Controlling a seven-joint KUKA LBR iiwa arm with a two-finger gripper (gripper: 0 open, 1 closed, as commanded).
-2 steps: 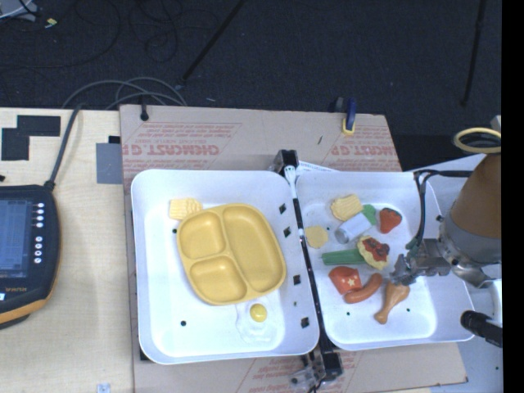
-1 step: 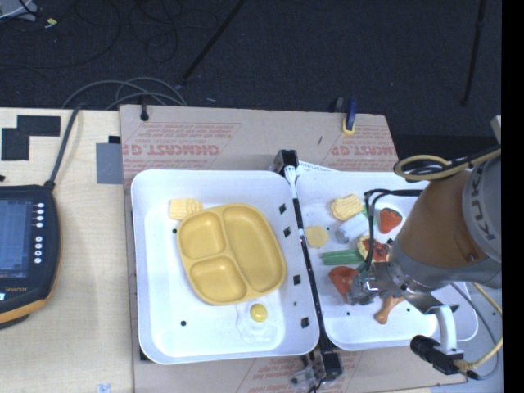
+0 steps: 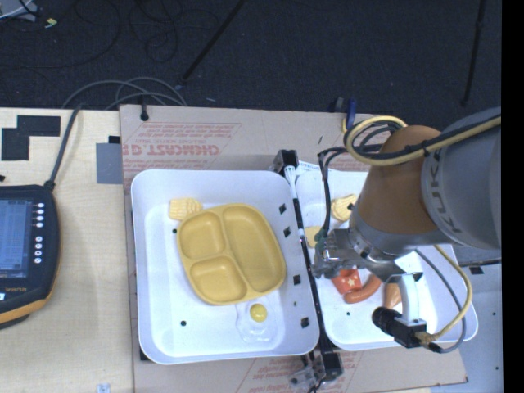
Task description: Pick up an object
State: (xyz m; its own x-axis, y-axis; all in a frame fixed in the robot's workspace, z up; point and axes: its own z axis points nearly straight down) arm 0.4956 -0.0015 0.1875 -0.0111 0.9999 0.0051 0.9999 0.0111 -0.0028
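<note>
**Arm low over the crowded right bin**

In the right bin (image 3: 446,334), a red piece (image 3: 348,281) and a sausage-shaped piece (image 3: 364,291) lie touching just under the gripper (image 3: 327,256); whether its claw is apart or together cannot be told, the wrist hides it. An orange piece (image 3: 393,295) lies beside them, a pale yellow one (image 3: 344,207) nearer the far wall. The arm (image 3: 426,191) covers most of this bin.

The left bin (image 3: 151,219) holds one yellow divided plate (image 3: 231,252), one small waffle-like piece (image 3: 184,209) and one fried egg (image 3: 258,313), with bare floor along its edges.
</note>
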